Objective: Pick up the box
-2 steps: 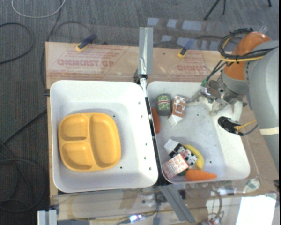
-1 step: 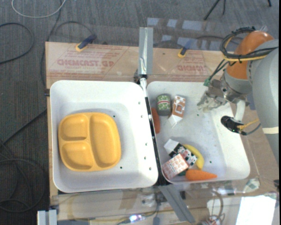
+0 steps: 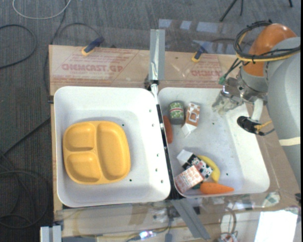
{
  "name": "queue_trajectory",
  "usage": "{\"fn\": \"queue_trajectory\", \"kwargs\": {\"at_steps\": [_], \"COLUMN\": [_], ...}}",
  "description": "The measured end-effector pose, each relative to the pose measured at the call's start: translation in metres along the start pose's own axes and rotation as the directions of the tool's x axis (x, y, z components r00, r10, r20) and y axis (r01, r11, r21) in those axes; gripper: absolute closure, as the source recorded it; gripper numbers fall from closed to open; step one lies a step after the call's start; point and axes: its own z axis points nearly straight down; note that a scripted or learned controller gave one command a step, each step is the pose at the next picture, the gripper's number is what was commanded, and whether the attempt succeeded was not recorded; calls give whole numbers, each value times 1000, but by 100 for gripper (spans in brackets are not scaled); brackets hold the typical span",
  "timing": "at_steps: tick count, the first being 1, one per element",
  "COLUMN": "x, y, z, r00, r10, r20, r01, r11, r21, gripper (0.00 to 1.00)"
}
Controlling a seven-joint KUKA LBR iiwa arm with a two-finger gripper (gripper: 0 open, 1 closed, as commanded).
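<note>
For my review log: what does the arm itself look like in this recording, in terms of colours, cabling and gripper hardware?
The grey KUKA arm has a smooth, rounded casing with a glossy orange band above the wrist. Black cables loop around that band. Below it sits a metallic silver two-finger gripper, small and angular. A black-and-yellow fitting sticks out near the arm's lower side. No lettering is legible.

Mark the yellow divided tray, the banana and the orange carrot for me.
yellow divided plastic tray (image 3: 96,152), camera view, centre divider
yellow banana (image 3: 212,167), camera view, mid-curve
orange carrot (image 3: 215,188), camera view, middle of body
</note>
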Motion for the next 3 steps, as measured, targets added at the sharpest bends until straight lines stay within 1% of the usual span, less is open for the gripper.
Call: {"fn": "queue_trajectory", "kwargs": {"at_steps": [1,2,3], "x": [-6,-18,58], "y": [-62,-83,-146], "z": [14,-19,15], "r00": [929,922,845], "r10": [371,388,535], "r20": [-9,-1,-7], "r01": [-371,-388,-535], "r11": [928,922,845], "r21": [-12,4,-12], "gripper": [100,100,100]}}
